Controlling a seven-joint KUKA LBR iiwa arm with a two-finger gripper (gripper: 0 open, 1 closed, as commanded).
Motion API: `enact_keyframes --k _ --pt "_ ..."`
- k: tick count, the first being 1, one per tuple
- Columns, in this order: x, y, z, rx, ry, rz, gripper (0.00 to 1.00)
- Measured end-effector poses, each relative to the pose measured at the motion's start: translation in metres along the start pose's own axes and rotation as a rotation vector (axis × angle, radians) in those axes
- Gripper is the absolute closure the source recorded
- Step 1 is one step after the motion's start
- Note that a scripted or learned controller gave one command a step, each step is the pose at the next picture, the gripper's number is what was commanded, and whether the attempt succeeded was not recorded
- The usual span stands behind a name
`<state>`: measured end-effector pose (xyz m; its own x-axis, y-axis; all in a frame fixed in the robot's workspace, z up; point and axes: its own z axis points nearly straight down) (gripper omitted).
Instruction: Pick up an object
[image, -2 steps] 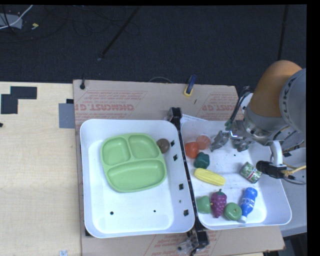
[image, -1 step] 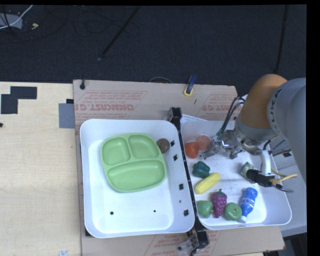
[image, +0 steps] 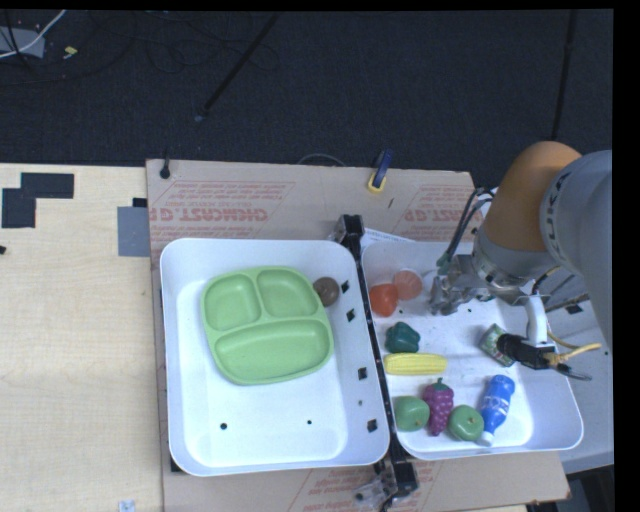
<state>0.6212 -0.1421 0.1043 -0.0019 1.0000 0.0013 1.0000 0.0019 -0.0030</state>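
Hovering low in the right white bin (image: 560, 425), right of an orange round toy (image: 383, 298): two-finger gripper (image: 446, 297), finger spread impossible to tell.

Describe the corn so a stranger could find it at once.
Look in the right bin, the one crowded with toy food. The corn lies flat near its left wall, below a dark green piece and above the purple grapes. It is the only long yellow thing there.

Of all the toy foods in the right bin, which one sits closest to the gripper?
The pale peach round piece is closest, just left of the gripper. The red-orange one beside it lies farther left, and the corn and grapes sit lower down.
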Motion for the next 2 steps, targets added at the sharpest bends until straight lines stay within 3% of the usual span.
enact_keyframes --k 2 --pt "-0.007 -0.007 -0.126 -0.008 -0.002 0.002 1.00"
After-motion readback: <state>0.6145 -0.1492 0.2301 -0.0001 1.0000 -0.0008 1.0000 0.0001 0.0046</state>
